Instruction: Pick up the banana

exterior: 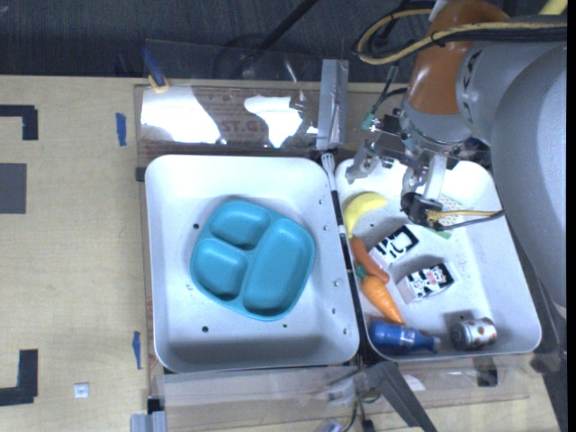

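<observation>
Smooth curved yellow banana (363,209), ridged orange carrot (382,297)

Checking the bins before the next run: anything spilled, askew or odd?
Nothing spilled or broken. The right bin is crowded: banana, carrot, two black-and-white blocks, blue bottle and can lie jumbled at angles. The blue tray sits skewed in the left bin. The gripper is above the banana.

The banana (363,207) was pale yellow. A turquoise divided plate (252,257) lay in the white left bin (171,187). The carrot (376,284) was orange, the bottle (401,337) blue, two small boxes (426,280) black-and-white patterned. The worktop (63,259) was light tan with blue tape marks (121,129).
</observation>
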Motion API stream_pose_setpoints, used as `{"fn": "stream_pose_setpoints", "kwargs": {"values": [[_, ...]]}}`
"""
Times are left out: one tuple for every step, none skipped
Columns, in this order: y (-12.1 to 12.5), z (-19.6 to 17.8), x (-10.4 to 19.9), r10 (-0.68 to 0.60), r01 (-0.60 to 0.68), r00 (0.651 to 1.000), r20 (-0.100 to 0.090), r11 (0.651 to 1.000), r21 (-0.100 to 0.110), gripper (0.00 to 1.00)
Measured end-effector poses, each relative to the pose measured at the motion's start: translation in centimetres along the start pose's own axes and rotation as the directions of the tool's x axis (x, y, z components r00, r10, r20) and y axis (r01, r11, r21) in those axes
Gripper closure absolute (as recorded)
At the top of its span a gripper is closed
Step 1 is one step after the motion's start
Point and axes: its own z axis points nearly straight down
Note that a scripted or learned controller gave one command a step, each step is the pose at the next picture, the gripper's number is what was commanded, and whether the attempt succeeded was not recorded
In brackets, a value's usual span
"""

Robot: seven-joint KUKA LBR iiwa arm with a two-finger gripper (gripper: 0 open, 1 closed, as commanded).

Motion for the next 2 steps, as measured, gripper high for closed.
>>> {"fn": "stream_pose_setpoints", "kwargs": {"values": [[-8.2,0.0,3.3,-0.001,0.001,1.0,0.0,1.0,0.003,0.0],[-8.2,-1.0,3.3,-0.002,0.002,1.0,-0.001,1.0,0.002,1.0]]}}
